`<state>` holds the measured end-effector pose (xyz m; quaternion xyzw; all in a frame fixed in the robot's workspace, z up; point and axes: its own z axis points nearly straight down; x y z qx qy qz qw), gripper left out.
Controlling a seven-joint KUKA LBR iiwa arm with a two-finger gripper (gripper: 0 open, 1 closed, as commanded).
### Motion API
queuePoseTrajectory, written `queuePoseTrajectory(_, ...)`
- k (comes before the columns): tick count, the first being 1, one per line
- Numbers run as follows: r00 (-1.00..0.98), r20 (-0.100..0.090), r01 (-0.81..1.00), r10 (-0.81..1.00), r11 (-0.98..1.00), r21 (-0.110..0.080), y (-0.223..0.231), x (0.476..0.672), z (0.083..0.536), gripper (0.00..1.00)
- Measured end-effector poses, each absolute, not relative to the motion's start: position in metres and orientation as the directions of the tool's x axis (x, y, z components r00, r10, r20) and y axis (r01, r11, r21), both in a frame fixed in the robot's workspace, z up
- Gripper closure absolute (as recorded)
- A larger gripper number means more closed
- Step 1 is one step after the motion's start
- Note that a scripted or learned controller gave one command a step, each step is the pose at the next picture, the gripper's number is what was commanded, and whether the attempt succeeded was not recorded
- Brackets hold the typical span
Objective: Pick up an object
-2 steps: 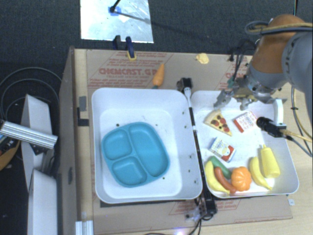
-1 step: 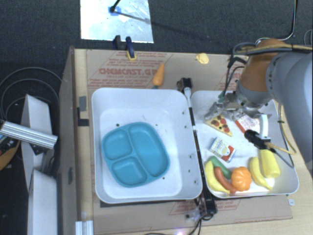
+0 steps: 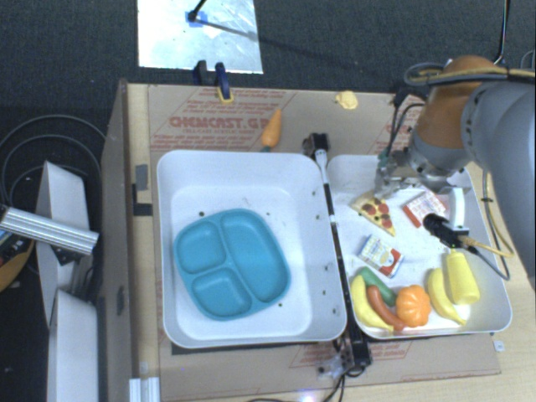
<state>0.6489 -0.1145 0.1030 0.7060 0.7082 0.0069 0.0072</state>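
Finger spacing is reading as indeterminate; two-finger gripper (image 3: 392, 177) is hovering beside triangular toy pizza slice (image 3: 374, 212), pickup pending

The grey arm's gripper (image 3: 392, 177) hangs over the right white bin (image 3: 502, 308), just above a triangular pizza-slice toy (image 3: 374, 211); the left white bin (image 3: 243, 166) bears a blue divided plastic tray (image 3: 231, 262).

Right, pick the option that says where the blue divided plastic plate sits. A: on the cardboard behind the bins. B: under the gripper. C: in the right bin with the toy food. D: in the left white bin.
D: the blue divided plastic plate lies flat inside the left white bin, apart from the toy food.
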Motion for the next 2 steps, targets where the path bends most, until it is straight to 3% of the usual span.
queuePoseTrajectory(1,0.002,-0.003,1.000,1.000,-0.002,0.006,-0.1655,0.6699,0.1074,1.00)
queuePoseTrajectory(2,-0.002,-0.001,1.000,1.000,0.002,0.003,-0.1623,0.6693,0.1066,0.00)
